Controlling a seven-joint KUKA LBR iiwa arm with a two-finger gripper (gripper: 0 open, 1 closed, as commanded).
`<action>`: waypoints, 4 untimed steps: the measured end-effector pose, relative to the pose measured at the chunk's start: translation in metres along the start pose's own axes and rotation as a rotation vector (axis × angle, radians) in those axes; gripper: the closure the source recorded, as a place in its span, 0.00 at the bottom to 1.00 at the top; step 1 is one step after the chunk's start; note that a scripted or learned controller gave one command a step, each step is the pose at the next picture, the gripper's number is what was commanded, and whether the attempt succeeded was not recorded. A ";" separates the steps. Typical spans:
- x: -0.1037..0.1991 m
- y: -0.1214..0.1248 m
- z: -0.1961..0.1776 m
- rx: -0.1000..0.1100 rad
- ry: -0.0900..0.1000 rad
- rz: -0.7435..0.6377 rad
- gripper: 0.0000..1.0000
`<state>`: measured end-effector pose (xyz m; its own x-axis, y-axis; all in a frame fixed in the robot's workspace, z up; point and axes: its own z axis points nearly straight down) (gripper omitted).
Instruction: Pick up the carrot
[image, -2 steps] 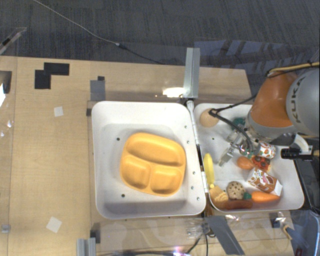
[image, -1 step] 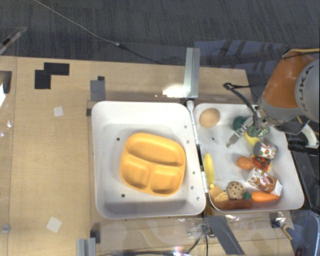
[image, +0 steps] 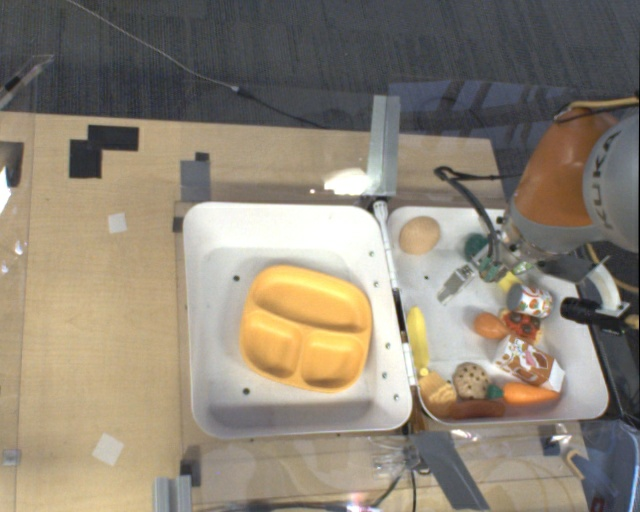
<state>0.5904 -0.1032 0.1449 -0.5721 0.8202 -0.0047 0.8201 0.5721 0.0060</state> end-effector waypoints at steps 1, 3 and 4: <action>0.006 -0.040 0.031 0.004 0.001 0.133 0.00; 0.005 -0.116 0.054 -0.009 -0.007 0.761 0.00; 0.004 -0.113 0.042 -0.016 -0.010 0.752 1.00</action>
<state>0.4956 -0.1644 0.1020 0.1429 0.9897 -0.0028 0.9894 -0.1428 0.0256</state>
